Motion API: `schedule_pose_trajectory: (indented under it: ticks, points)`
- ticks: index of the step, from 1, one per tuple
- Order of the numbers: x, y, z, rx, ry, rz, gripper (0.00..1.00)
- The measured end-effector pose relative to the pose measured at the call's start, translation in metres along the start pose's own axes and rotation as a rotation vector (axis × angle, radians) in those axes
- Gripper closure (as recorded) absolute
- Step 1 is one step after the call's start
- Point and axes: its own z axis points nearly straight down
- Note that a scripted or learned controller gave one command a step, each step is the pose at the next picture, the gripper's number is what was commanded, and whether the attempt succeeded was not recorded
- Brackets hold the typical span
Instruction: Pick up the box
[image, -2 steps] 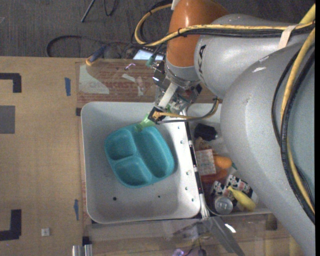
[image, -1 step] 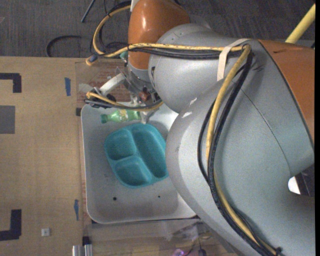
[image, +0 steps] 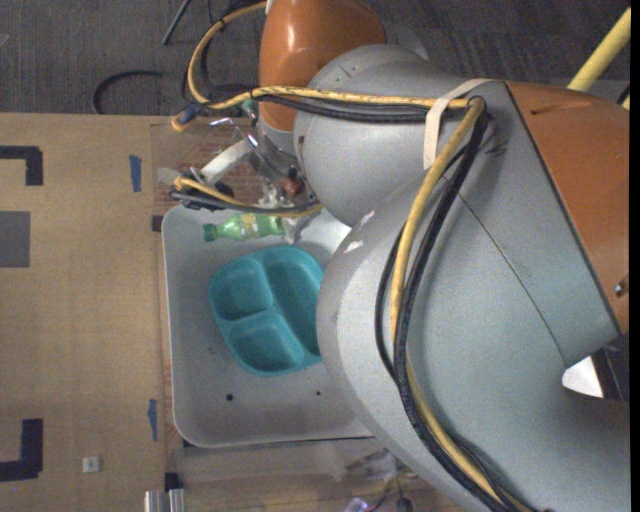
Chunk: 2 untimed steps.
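One teal box (image: 262, 318), split into compartments, lies in the white bin (image: 182, 400), its right side tucked under the arm (image: 470, 300). The gripper (image: 268, 182) sits by the bin's far wall, just over a green bottle (image: 243, 228); you cannot tell whether it is apart or together. Closing here would likely catch the bottle. You have bare floor left of and nearer than the box; the far wall crowds the wrist.
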Motion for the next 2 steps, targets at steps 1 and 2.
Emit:
schedule_pose_trajectory:
  ticks: [1, 2]
  points:
    - [-0.042, -0.036, -0.049, -0.002, -0.004, 0.113, 1.00]
    - [-0.035, -0.032, -0.060, -0.003, -0.003, 0.183, 1.00]
